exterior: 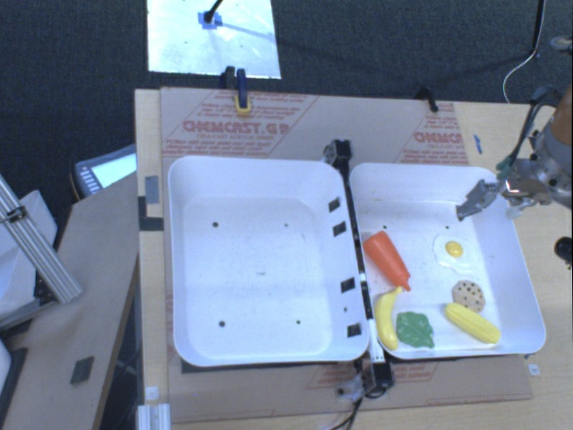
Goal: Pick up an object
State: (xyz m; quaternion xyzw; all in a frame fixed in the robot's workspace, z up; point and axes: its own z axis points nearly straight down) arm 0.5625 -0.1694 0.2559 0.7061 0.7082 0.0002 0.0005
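The grey two-finger gripper (pixel 474 202) hangs above the upper right edge of the shallow white right-hand bin (pixel 517 267), carrying nothing; whether it is open or closed I cannot tell. This looks like the approach step, with nothing picked yet. Nearest below it lies the flat white fried egg with a yellow yolk (pixel 452 250); beyond are the orange plastic carrot (pixel 388 258), the round speckled cookie (pixel 467 295), the yellow corn cob (pixel 473 323), the green leafy piece (pixel 414 329) and the yellow banana (pixel 386 319). Next it must descend over one toy and close.
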